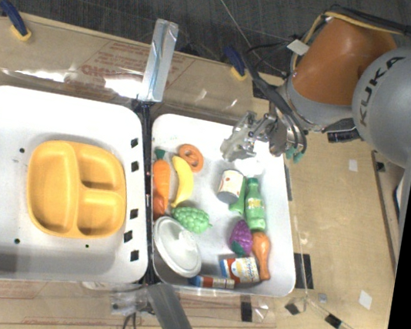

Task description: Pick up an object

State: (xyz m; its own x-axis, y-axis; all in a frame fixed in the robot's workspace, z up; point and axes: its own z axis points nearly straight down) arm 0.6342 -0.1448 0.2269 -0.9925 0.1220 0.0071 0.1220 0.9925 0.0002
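Tabletop [340,245] carried two white bins side by side. Left bin [10,119] held a yellow tray [77,187] with three compartments, sitting flat near its middle. Right bin [195,131] held all the small stuff. My arm [385,73] came in from the right, orange band above the wrist. My claw [238,148] hung over the right bin's top edge, near its far right corner; nothing visible between the fingers, and I couldn't tell whether they were spread or closed.

Right bin contents, big to small:
- Pot [175,250] with white lid at the bottom left corner.
- Carrot [161,184] along the left wall, banana [182,179] just beside it on the right.
- Green bottle [253,203] right of centre, lying roughly lengthwise.
- Green bumpy fruit [192,218] between banana and pot.
- Purple eggplant [241,236] below the bottle, an orange piece [260,255] touching its right side.
- White can [230,185] just left of the bottle.
- Small labelled can [242,269] on its side near the bottom wall, a red-and-blue tube [211,282] below it.
- Orange ring [190,155] above the banana, nearest to the claw but apart from it.
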